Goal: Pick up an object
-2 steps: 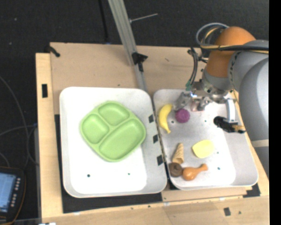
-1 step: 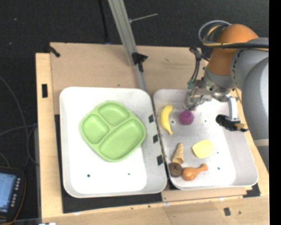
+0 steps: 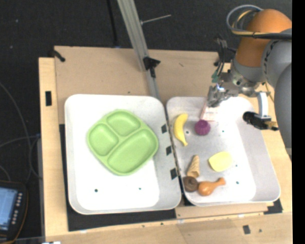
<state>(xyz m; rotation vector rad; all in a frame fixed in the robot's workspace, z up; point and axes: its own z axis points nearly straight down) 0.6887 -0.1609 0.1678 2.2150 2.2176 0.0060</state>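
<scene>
The end effector (image 3: 209, 111) is seen low over the far part of the right bin (image 3: 254, 172), just above a purple fruit (image 3: 203, 127). Whether it is open or closed cannot be told, and nothing is seen held by it. A banana (image 3: 180, 129), a yellow piece (image 3: 220, 161), an ice-cream cone (image 3: 193, 165) and a drumstick (image 3: 211, 186) lie in the same bin. A green divided plate (image 3: 123, 142) is placed in the left bin (image 3: 81, 187).

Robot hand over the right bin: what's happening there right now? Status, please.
Hand low over right bin, nothing seen in its grip. Purple ball just below it. Banana close beside the ball.
</scene>
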